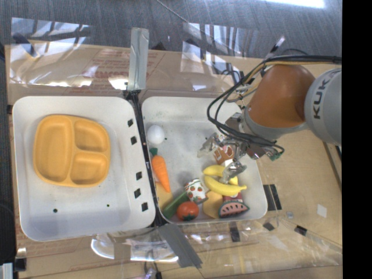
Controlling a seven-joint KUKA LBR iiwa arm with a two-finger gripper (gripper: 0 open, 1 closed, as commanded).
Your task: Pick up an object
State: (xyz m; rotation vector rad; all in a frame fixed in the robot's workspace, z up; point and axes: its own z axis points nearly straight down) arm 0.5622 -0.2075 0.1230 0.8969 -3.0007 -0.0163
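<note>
We look down on a cardboard-covered bench [75, 63] under clear plastic sheeting, with dark grey carpet beyond its far edge. The grey KUKA arm with the orange band [279, 97] comes in from the right and bends down over the right-hand shallow white bin [186, 112], black cables looping off its wrist. Its two-finger metal gripper [231, 157] hangs low over the near right part of that bin, just above the toys. We cannot tell how its fingers are set, and we see nothing clearly held between them.

Well to the left of the gripper, the left-hand shallow white bin [35, 214] holds a yellow-orange plastic plate with three compartments [71, 150], lying flat.

The right bin holds everything that could be picked up. Right under the gripper, on its near side, lies a yellow plastic banana [221, 183]. A small brown toy [224, 152] shows right against the gripper's left side. Nearer the camera than the gripper, a red watermelon slice [233, 207] lies against the bin's front wall with a pale yellow toy piece [213, 200] beside it. Left of those sit a white-and-red spotted toy [196, 190], a red tomato [187, 211] and a green vegetable [174, 204]. Further left, by the divider between the bins, an orange carrot [161, 172] lies lengthwise, and beyond it rests a white egg [155, 134].
</note>
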